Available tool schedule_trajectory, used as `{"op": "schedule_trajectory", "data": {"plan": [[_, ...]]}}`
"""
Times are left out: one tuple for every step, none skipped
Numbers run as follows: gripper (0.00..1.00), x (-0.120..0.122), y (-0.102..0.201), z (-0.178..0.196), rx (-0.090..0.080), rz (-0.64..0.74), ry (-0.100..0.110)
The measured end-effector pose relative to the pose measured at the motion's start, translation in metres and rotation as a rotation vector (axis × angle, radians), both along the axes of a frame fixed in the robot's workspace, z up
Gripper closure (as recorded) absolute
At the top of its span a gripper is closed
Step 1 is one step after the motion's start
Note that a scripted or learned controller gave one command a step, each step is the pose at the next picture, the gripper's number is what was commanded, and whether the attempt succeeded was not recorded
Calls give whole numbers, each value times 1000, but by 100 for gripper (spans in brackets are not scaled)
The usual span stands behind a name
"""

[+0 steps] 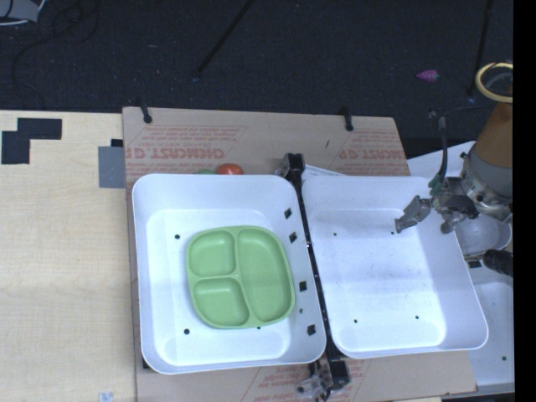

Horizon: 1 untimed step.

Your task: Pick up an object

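Observation:
A light green divided plate (239, 276) with three compartments lies flat in the left bin (159, 216). My gripper (430, 218) hangs over the right side of the right bin (377, 308), far from the plate. Its fingers (411, 216) are spread apart, open, with nothing between them. The arm's orange band (501, 136) rises at the right edge of the view.
A small red object (229, 170) with a bit of green beside it peeks out behind the back rim of the left bin. Both bins rest on a cardboard sheet (251, 145). A black clamp strip (303, 249) runs between the bins.

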<state>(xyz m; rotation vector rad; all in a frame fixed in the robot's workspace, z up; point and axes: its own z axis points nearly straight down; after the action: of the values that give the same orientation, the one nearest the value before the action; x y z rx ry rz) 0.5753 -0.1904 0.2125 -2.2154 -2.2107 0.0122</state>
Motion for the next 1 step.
{"op": "schedule_trajectory", "data": {"plan": [[0,3,0,7,-3,2,-13]]}}
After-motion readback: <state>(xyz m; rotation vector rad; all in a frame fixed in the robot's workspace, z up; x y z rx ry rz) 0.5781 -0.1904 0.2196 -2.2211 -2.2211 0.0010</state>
